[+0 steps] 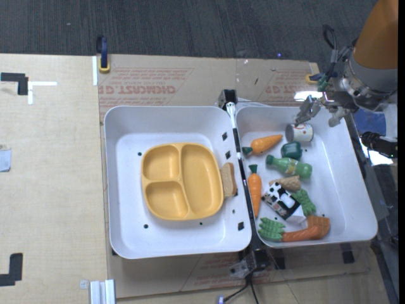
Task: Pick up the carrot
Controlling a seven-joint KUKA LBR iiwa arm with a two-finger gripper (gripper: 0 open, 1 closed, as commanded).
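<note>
Nearest, one carrot (305,230) lies untouched; my pincer (308,110) hangs above the right bin (354,170), its state unclear. Approach step: next, descend.

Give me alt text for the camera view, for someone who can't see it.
The end effector hangs over the far edge of the right bin, which holds three toy carrots, a green bottle and other toy food. The left bin holds a yellow divided plate, a slice of toast leaning at its right edge.

Arm (378,37) at right, end effector (308,111) lowered
</note>
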